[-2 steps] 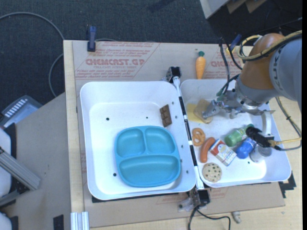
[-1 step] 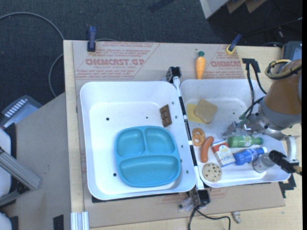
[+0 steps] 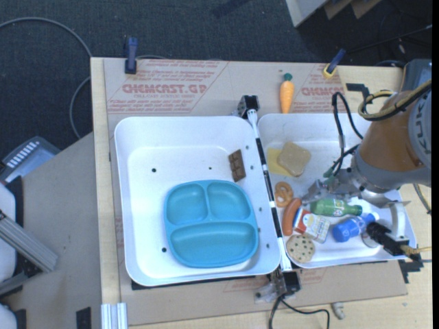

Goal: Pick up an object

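Bench is pale board, red print along top, sitting on dark carpet. Two glossy white bins side by side. Left bin: blue three-section plate, small brown waffle chunk near right wall. Right bin: cluttered toy food, namely bread slice, pretzel, hot dog, green bottle, blue bottle, round cracker. Carrot lies on bench above the bins. Gripper low over right bin, just above green bottle; can't tell how it's set, arm hides it.
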{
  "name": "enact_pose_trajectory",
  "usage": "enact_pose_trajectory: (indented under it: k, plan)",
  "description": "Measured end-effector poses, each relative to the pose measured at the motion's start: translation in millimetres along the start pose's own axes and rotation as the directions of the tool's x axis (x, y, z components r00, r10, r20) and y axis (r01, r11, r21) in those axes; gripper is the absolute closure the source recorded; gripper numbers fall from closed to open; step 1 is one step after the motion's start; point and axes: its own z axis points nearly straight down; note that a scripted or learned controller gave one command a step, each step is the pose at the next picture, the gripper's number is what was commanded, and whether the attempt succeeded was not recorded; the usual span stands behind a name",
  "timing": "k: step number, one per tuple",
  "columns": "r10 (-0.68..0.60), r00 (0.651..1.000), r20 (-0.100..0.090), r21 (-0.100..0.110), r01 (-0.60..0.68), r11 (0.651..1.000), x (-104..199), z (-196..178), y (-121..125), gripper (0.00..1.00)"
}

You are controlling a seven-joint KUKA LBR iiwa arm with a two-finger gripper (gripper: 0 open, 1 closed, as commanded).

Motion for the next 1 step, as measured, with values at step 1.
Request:
enact_pose_trajectory:
  k: [1]
  plan:
    - [0.001, 1.000, 0.001, -0.002, -0.001, 1.000, -0.4, -9.8, 0.3, 1.00]
